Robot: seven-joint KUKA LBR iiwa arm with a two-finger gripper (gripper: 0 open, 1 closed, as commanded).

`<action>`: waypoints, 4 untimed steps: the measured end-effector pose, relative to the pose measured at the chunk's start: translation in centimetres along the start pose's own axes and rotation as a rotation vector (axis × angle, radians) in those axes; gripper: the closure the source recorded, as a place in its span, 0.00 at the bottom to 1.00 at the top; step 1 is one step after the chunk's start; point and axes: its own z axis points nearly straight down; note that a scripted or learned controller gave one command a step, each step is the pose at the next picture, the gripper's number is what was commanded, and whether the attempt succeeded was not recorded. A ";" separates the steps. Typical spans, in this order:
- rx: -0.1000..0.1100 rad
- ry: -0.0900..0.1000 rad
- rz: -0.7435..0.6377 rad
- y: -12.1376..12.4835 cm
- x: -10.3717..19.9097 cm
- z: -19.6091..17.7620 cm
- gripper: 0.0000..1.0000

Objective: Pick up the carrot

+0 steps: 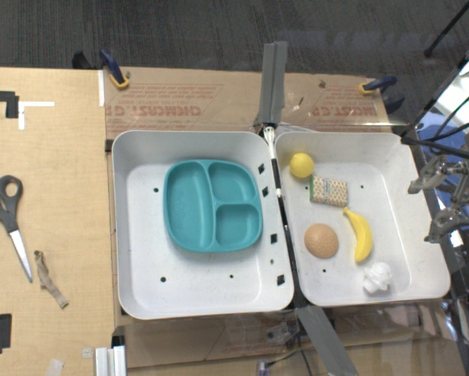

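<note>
The right bin (398,171) holds a yellow lemon (301,165) near its far left corner. Just in front of the lemon lies a small patterned packet (330,190). A banana (360,235) lies lengthwise in the middle of the bin. A round tan-orange ball (322,240) sits to the banana's left. A crumpled white item (377,277) rests near the front wall. These things lie apart, except that the packet's corner nearly meets the banana's tip.
A teal divided plate (213,205) lies in the left bin (132,233). Scissors (9,214) and a strip of scrap (52,280) lie on the bench at the left. Grey metal fittings and cables (444,202) crowd the right bin's right rim.
</note>
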 end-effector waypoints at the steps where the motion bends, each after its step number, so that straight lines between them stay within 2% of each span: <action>1: -0.001 0.001 -0.211 3.5 1.2 14.6 0.00; 2: -0.001 -0.002 -0.483 13.6 1.1 9.8 0.00; 3: -0.002 0.001 -0.529 9.7 0.4 16.4 0.00; 4: 0.000 -0.012 -0.249 9.7 -0.9 19.0 0.00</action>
